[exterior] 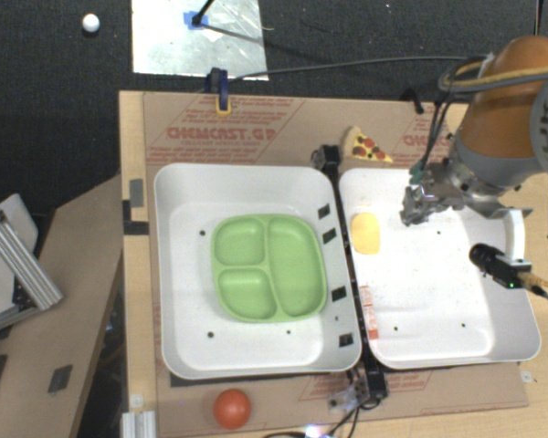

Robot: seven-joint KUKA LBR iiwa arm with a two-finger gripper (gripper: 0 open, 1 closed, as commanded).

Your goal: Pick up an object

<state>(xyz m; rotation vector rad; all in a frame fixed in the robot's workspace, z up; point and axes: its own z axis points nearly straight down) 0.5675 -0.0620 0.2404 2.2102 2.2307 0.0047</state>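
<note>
In right bin (457,336): hand (414,210) near yellow object (365,233), grip state unclear.

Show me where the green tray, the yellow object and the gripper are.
green tray (269,267), camera view, on its centre divider.
yellow object (365,233), camera view, on its middle.
gripper (413,210), camera view, at its fingertips.
</note>
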